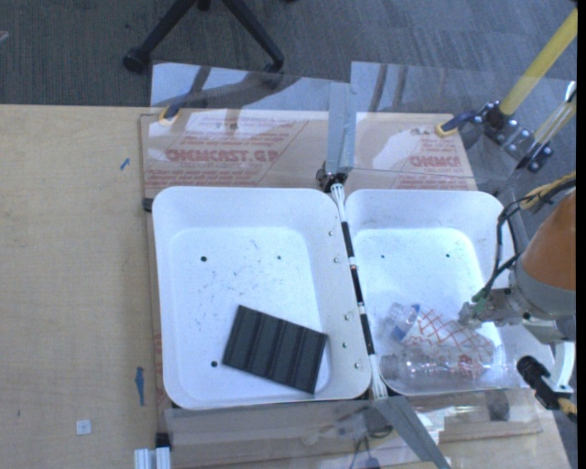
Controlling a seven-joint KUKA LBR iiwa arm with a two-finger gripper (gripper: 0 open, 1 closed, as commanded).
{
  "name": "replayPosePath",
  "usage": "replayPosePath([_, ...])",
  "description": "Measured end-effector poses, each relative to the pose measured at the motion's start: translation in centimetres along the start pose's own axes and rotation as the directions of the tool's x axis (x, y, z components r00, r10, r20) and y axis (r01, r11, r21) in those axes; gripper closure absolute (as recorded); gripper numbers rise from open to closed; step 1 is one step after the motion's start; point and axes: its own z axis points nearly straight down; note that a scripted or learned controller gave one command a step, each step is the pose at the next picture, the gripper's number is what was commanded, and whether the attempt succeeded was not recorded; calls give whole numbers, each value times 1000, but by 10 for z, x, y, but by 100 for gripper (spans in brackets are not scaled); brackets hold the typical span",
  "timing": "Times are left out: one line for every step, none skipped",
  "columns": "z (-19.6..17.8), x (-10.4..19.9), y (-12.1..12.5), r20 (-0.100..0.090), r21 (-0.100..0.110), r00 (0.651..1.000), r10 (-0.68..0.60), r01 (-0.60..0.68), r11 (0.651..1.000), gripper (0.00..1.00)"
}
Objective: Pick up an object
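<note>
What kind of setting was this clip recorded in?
Most likely a robotics lab or test room. A wooden bench carries two white bins, a robot arm reaches in beside them, and an office chair base stands on grey carpet behind.

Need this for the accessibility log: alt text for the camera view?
A grey arm with an orange band reaches from the right, its gripper over a clear plastic bottle lying in the right bin. The left bin holds a dark ridged panel.
</note>
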Motion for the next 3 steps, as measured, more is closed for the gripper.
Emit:
replayPosePath([0, 0, 0, 1, 0, 1000, 0, 0, 1000, 0])
replayPosePath([-4, 34, 9, 30, -28, 998, -54, 55, 998, 0])
replayPosePath([-2, 49, 39, 40, -23, 964, -264, 265, 964, 0])
